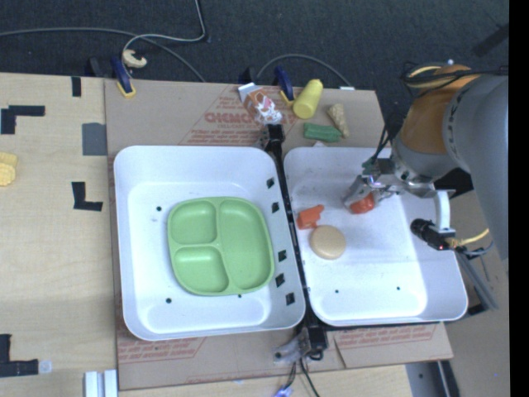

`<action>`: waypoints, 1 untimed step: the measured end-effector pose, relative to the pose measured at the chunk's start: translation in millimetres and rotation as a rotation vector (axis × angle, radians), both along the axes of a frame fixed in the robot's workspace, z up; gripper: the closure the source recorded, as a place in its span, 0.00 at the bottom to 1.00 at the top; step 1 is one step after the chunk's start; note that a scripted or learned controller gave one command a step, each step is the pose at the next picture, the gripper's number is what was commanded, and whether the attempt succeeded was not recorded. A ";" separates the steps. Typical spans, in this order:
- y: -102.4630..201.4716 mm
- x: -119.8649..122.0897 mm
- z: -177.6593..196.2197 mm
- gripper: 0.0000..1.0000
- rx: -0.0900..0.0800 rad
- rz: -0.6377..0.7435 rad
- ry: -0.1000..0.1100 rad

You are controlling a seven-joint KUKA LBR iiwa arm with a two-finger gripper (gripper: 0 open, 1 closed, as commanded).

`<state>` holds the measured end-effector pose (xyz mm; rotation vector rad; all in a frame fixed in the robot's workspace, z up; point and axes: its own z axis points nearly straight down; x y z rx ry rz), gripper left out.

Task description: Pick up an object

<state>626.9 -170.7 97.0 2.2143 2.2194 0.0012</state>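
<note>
The right bin (430, 296) holds three small things. A red piece (363, 206) lies near its back middle, right at the tip of my gripper (366, 193), which reaches down from the grey arm on the right. An orange-red piece (310, 216) rests by the bin's left wall. A round tan item (328, 242) sits just in front of it. The gripper touches or hovers just over the red piece, whose upper part is hidden by the gripper.
In the left bin (136, 180) lies a green divided plate (221, 245). Behind the bins, on the cardboard, are a yellow object (308, 98), a green piece (321, 132), a tan piece (336, 118) and a small packet (263, 104). Black clamps run along the divider between the bins.
</note>
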 end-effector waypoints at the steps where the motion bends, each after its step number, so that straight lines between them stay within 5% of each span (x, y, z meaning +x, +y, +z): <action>1: 80.0 -3.6 87.9 1.00 0.005 0.001 0.004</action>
